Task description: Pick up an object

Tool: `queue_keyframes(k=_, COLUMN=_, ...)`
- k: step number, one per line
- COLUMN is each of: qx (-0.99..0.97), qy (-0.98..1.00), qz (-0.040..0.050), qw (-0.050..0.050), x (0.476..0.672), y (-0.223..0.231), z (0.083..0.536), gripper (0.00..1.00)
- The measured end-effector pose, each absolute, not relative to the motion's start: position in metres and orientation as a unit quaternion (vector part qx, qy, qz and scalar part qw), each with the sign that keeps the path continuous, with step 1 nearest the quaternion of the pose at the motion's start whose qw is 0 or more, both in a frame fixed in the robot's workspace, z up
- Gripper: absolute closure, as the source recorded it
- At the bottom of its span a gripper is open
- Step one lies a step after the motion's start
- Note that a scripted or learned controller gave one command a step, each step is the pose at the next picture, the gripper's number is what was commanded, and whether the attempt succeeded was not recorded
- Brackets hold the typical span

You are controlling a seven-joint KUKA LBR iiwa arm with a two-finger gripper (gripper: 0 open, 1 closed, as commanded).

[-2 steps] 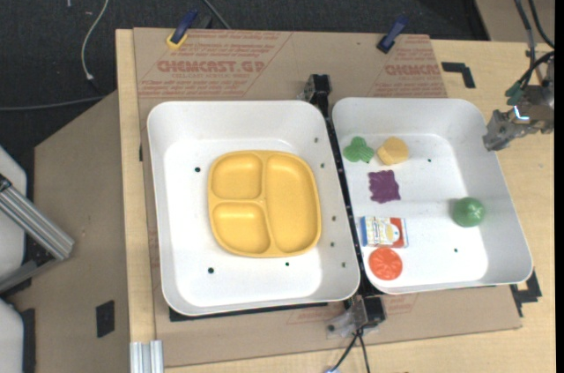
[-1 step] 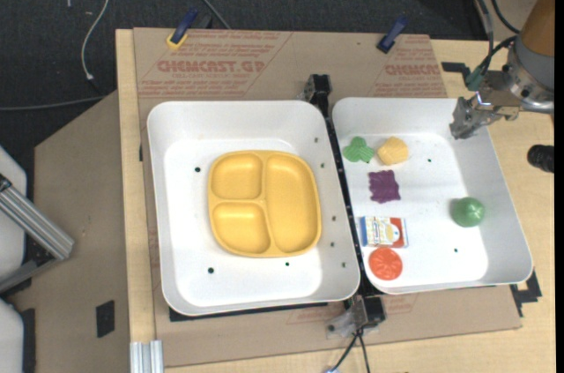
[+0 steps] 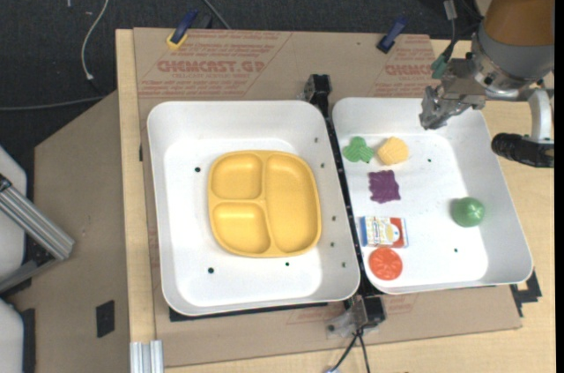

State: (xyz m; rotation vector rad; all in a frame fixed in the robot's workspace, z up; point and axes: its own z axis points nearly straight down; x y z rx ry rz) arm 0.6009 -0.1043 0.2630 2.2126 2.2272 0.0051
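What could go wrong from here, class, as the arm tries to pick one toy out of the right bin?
1. The gripper hangs over the right bin's far rim; coming straight down it may strike the rim, not a toy.
2. The green toy and yellow toy lie close together, so a grab at one may nudge or catch the other.
3. The green ball looks round and may roll away when touched.

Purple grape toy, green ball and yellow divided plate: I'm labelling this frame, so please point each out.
purple grape toy [image 3: 383, 186], camera view, its middle.
green ball [image 3: 468, 212], camera view, its top face.
yellow divided plate [image 3: 264, 204], camera view, the ridge between compartments.
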Motion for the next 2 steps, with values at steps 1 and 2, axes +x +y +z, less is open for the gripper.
queue_keyframes(k=1, qx=0.705, qy=0.709, qz=-0.0005, qw=-0.002, x=0.608, y=-0.051, z=0.244, gripper=1.00)
queue_keyframes(k=2, qx=0.705, qy=0.709, qz=0.0013, qw=0.000, x=0.628, y=0.004, z=0.235, gripper=1.00)
